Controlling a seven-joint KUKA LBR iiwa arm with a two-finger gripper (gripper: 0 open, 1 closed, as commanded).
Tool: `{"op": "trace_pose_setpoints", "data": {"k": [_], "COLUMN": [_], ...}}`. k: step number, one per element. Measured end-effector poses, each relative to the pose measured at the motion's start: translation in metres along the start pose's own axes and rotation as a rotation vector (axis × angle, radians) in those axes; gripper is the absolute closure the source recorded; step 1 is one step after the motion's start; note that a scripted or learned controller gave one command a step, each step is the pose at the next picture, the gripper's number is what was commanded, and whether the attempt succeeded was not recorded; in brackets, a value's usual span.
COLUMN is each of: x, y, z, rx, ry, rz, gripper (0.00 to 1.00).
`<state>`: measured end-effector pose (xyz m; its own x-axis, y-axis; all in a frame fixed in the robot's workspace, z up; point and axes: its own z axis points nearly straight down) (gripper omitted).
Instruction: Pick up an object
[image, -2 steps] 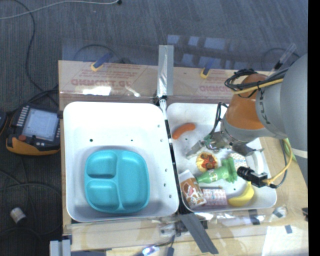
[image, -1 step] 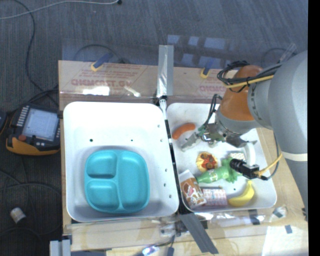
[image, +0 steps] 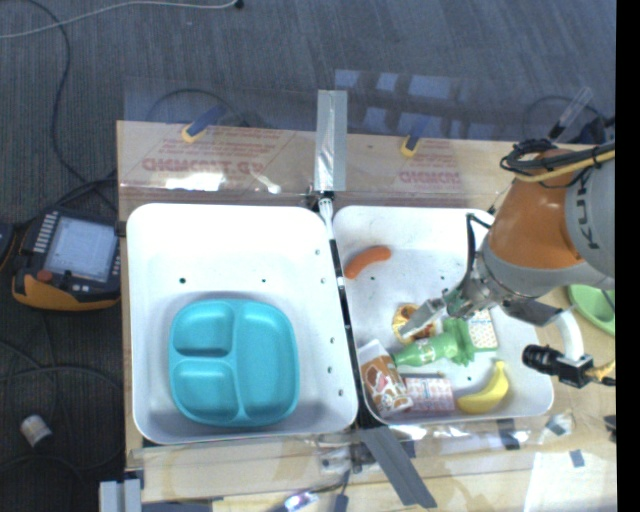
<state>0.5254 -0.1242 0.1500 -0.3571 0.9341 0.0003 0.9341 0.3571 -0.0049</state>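
Gripper (image: 432, 315) in the right bin (image: 440, 228) (grip unclear); one banana (image: 484, 390), one green bottle (image: 437, 349); labels unreadable.

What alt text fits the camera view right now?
The gripper is low in the right bin, among a green bottle, banana, sausage and snack packets. The left bin holds a teal divided plate.

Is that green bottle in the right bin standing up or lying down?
Lying down. The green bottle rests on its side in the right bin, neck pointing left, beside the banana.
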Motion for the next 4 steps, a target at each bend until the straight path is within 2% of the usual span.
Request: {"op": "trace_pose_setpoints", "data": {"k": [1, 2, 3, 4], "x": [-0.002, 0.015, 0.017, 0.051], "y": [0.036, -0.009, -0.008, 0.030], "z": [0.061, 0.060, 0.050, -0.109], "rx": [-0.009, -0.020, -0.021, -0.005], "ry": [-0.008, -0.017, -0.010, -0.001], "rz": [-0.131, -0.482, -0.484, -0.504], "gripper": [0.00, 0.00, 1.00, 1.00]}}
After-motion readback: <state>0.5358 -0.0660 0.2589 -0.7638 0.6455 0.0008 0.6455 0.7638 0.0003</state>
